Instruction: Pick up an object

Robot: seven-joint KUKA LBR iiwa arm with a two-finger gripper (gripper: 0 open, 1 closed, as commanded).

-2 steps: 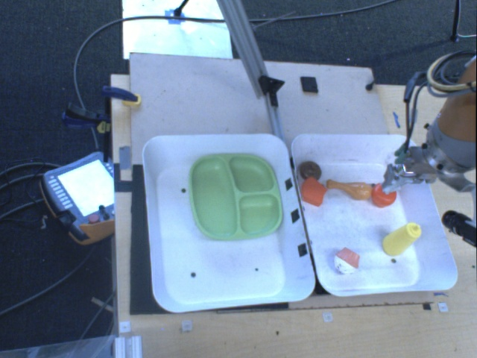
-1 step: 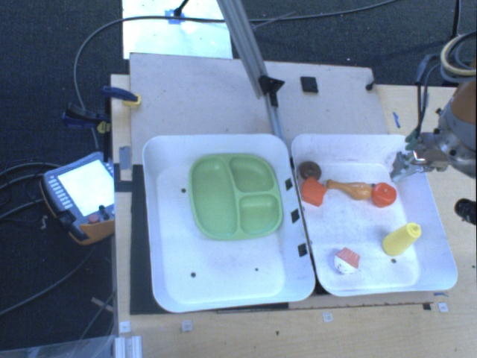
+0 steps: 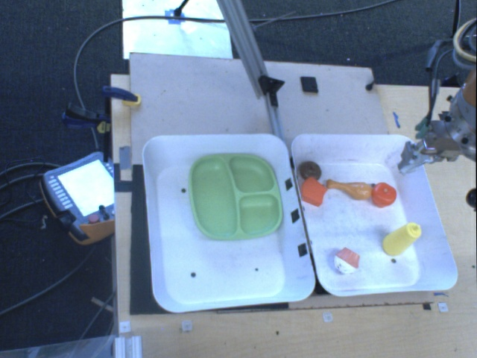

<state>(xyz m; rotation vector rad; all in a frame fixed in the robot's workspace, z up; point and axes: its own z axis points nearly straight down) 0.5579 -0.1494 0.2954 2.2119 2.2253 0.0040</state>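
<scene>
**Tool hovers at the right bin's far corner; objects lie loose below**

Nearest the camera, the right shallow white plastic bin [image 3: 440, 274] holds a small red-and-white block [image 3: 346, 259] close to its front wall. Just behind that and to the right lies a yellow plastic bottle-shaped toy [image 3: 401, 239], tilted on its side. Further back, a red-orange cube [image 3: 314, 192] touches an orange drumstick-shaped toy [image 3: 350, 190], which runs across to a red round tomato-like toy [image 3: 384, 194]. A small brown ring-shaped piece [image 3: 309, 171] sits just behind the cube, near the bin's left wall.

The left shallow white plastic bin [image 3: 171, 274] carries 1 pale green plastic plate [image 3: 235, 196] with 3 compartments, all of them bare.

At the far right corner of the right bin, the grey metal tool [image 3: 412, 157] hangs above the rim, well apart from every toy. Whether it is parted or closed cannot be told from this angle, and nothing is visible in its hold.

Beyond the bins, the pale worktop [image 3: 201, 95] bears a small black square [image 3: 309, 85]. A grey metal pole [image 3: 242, 28] slants across it from the far edge.
</scene>
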